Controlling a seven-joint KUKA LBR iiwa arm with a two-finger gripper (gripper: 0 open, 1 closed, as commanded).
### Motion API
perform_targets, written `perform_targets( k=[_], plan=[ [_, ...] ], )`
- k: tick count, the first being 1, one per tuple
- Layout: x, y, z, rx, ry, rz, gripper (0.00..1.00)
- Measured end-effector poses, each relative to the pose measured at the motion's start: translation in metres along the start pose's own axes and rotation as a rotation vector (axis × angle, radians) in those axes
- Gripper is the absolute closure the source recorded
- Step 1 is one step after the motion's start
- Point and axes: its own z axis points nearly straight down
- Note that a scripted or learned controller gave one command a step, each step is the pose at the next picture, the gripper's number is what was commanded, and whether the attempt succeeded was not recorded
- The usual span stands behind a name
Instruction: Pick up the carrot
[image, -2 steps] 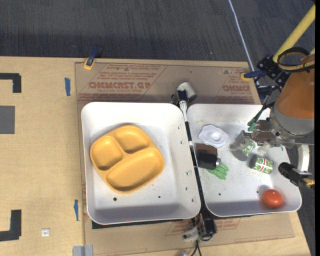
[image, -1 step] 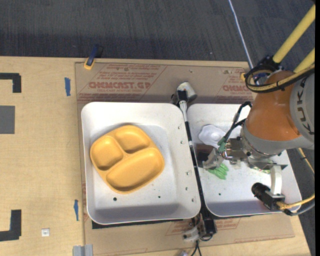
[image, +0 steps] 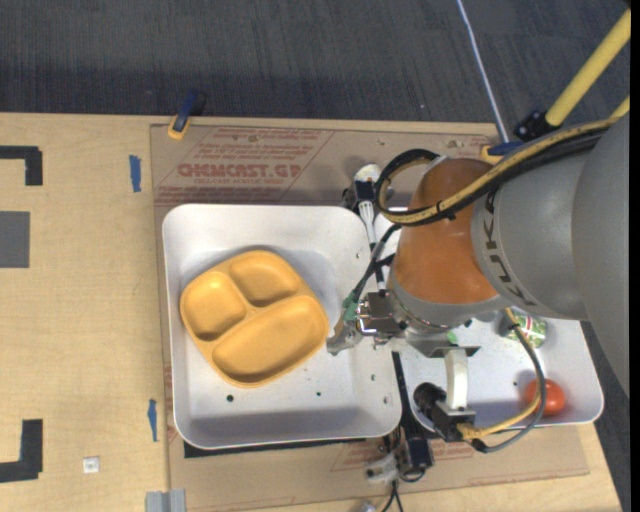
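Reaching in from the right, my arm (image: 560, 230) hangs over the bench with the wrist pointed down above the right bin (image: 580, 375).

Nearest the camera, a black cable (image: 535, 395) loops from my wrist across that bin's near right corner. Just behind the loop lies a small orange piece, which I take for the carrot (image: 550, 398). It rests on the bin floor close to the near right rim, well apart from my gripper (image: 430, 342).

The gripper sits under the wrist housing at the bin's left side, by the divide between the two bins. Its state: cannot tell, as my own body hides it. Nothing is seen held.

A green-and-yellow item (image: 528, 330) lies beside my wrist, partly covered.

Above the wrist, the orange band (image: 445, 240) and grey link slope up and to the right.

In the left bin (image: 200, 400) lies a yellow compartment plate (image: 255, 315), tilted askew.

Farther back is a printed cardboard sheet (image: 250, 160) with a blue clamp (image: 185, 112) at its far edge.
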Motion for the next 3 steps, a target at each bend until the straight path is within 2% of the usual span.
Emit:
perform_targets(
  k=[1, 2, 3],
  plan=[
    [0.021, 0.064, 0.063, -0.001, 0.003, -0.021, 0.00],
    [0.019, 0.071, 0.070, -0.014, 0.004, -0.104, 0.00],
    [0.014, 0.074, 0.056, -0.023, -0.003, -0.095, 1.00]
  ],
)
